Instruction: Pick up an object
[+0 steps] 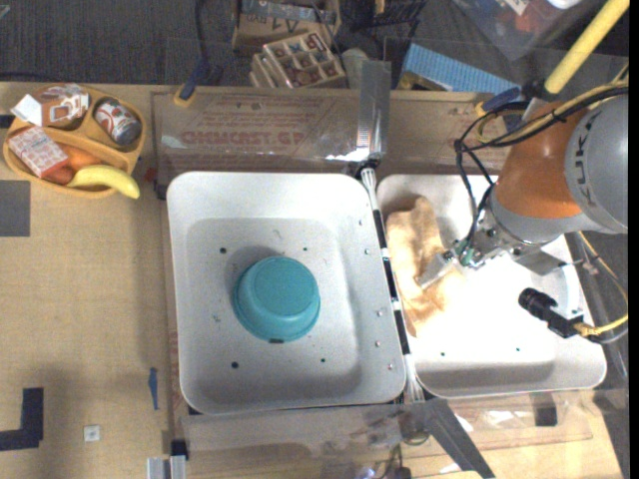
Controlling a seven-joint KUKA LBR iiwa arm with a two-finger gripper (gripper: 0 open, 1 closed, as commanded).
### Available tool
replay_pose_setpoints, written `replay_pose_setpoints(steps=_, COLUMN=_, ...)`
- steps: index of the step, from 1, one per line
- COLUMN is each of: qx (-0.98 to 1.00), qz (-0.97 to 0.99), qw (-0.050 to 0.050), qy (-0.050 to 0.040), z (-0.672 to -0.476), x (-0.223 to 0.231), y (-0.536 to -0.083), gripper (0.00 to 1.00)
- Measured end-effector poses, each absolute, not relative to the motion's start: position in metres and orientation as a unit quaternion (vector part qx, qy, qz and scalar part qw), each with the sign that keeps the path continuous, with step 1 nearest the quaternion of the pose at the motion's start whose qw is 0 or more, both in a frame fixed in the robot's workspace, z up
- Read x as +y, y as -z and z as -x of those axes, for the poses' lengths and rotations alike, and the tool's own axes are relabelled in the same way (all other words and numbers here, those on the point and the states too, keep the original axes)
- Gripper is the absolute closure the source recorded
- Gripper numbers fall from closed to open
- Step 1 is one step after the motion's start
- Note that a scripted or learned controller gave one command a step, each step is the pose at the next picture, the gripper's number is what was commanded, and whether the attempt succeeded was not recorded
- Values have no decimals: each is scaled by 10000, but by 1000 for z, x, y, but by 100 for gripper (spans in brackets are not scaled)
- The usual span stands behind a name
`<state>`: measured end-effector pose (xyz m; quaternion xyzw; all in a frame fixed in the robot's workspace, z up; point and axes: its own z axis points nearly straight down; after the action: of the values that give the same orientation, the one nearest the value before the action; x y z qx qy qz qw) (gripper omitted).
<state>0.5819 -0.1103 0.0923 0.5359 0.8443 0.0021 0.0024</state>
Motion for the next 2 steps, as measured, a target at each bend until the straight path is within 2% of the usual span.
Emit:
replay_pose_setpoints(steps=1, qx=8094, qz=-5872, qw=3, qy=4, z=-567, x=-86, y=-184, gripper=0)
replay_pose_setpoints(steps=2, qx=8028, qz=-5962, qw=41, qy=-32, z=-587, x=-102, y=-92, gripper=0)
